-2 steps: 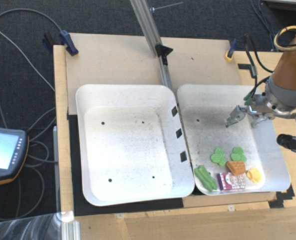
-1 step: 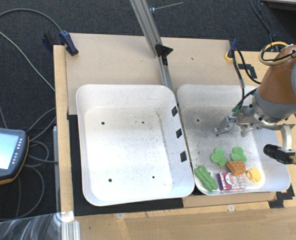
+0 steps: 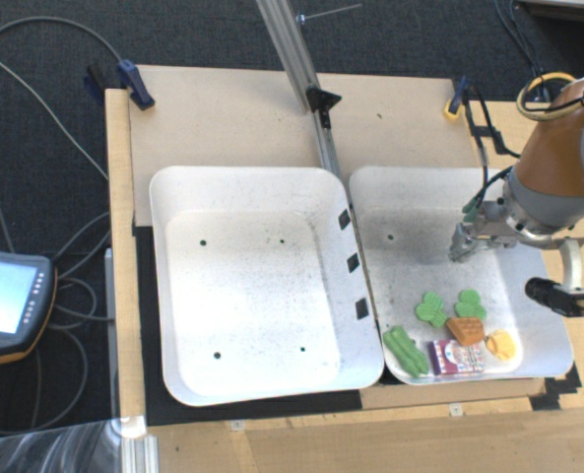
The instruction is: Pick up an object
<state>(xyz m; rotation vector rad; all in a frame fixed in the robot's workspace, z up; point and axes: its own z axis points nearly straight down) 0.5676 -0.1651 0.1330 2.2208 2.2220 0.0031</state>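
The pick looks barely begun: the hand (image 3: 466,243) hangs over the bare middle of the right bin (image 3: 400,190), and whether it is open or closed cannot be told from this slant. Nothing is lifted. The objects lie clustered at the bin's near edge, well apart from the hand: two green clover shapes (image 3: 431,309), a green ridged piece (image 3: 405,350), an orange-brown block (image 3: 466,330), a yellow bit (image 3: 502,344) and a purple-printed packet (image 3: 456,358)

Small toys cluster at the right bin's near edge: two green leafy pieces (image 3: 431,310), a green elongated piece (image 3: 405,350), an orange-brown block (image 3: 466,330), a yellow piece (image 3: 502,344) and a purple-and-white packet (image 3: 457,358).
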